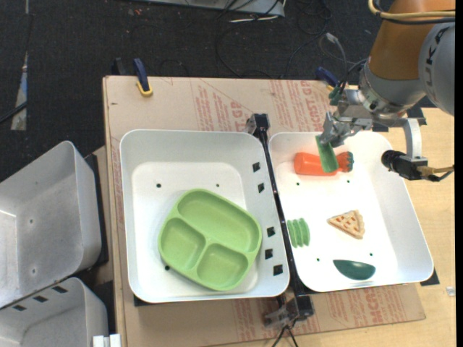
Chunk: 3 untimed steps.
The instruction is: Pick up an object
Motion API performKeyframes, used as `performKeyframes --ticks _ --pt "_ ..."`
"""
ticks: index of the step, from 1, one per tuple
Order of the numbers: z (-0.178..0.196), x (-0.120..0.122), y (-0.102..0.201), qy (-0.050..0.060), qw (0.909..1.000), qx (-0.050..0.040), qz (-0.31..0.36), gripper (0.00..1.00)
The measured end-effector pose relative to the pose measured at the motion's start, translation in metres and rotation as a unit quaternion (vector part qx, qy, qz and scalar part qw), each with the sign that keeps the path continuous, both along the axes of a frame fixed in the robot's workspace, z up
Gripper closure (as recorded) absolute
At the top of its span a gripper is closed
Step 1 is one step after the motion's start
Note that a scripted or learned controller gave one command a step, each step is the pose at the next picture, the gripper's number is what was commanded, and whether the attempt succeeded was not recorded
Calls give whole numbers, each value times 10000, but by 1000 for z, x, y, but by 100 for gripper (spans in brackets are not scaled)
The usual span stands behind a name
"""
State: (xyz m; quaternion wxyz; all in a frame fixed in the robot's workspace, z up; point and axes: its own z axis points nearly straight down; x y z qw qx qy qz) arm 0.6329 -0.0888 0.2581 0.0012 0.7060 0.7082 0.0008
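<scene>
Reaching in from the right, the tool sits right on top of the orange carrot in the right bin, near that bin's far edge. The carrot lies sideways, its long side running left to right, with its green top pointing right. The tool touches it near that green end. I cannot tell how wide the tool is, or if it has the carrot. Nearer the front of the same bin lie a pizza slice, a green ridged piece and a dark green piece. The left bin has a green tray.
</scene>
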Motion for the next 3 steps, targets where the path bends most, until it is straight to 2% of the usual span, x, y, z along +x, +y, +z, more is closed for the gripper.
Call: performKeyframes --ticks 1,2,3 --pt "-12 -20 43 26 10000 10 14 100" --pt "-5 -36 97 23 10000 15 25 100" --pt "-21 -51 151 32 10000 13 23 100"
